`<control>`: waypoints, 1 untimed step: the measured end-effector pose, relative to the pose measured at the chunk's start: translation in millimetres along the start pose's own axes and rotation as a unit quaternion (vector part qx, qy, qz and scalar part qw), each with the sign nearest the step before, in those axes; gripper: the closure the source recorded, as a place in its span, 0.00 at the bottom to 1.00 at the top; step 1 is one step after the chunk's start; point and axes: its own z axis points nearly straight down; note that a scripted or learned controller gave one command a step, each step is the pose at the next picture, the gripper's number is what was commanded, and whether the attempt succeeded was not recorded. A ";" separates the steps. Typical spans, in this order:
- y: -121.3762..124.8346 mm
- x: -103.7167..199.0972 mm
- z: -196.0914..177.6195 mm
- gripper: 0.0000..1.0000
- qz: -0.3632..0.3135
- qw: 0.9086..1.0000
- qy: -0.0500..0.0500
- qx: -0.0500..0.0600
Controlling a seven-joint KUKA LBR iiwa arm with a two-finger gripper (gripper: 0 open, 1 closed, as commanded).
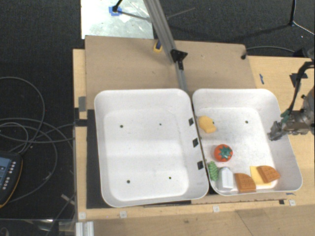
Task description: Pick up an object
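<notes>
I log a grey block, brown pieces and a tomato near in the right bin, a yellow lump farther. Gripper hovers at the bin's right rim; can't tell its grip.

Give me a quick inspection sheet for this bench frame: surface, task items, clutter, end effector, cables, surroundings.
Surface: bench bears left bin and right bin side by side.
Task items: in right bin, yellow piece, tomato, green item, grey block, two toast-like pieces.
Clutter: nothing seen.
End effector: at right bin's right rim, holding nothing visible; finger state unclear.
Cables: loops on floor left.
Surroundings: handheld pendant, dark carpet.
</notes>
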 end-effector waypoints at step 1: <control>2.4 -0.7 -53.0 1.00 0.000 1.000 0.000 0.000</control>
